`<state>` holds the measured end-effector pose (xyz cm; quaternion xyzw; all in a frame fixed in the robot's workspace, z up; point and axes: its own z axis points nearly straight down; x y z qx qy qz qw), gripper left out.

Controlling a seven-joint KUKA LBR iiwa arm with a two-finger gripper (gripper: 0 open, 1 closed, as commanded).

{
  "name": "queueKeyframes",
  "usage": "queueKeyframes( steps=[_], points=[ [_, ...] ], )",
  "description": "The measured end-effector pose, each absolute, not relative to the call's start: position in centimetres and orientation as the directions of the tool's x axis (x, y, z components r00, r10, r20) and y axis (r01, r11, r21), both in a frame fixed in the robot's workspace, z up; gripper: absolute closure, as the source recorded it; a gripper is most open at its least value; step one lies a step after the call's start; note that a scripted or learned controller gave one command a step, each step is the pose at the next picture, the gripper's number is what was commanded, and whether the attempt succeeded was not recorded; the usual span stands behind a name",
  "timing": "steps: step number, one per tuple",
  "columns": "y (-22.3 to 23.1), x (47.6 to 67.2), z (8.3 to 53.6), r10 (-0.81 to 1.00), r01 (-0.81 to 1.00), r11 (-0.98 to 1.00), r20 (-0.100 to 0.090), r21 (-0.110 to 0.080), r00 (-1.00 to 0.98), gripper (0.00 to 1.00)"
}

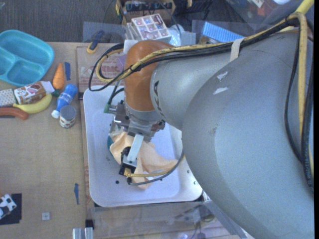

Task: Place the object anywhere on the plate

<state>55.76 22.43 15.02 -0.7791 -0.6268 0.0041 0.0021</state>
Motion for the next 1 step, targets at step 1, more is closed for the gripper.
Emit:
queueKeyframes(
  steps=[1],
  points=[
    [22.35, 55.86, 15.70, 0.977, 0.977, -0.215, -0.005, -0.012, 0.215, 1.00]
  ],
)
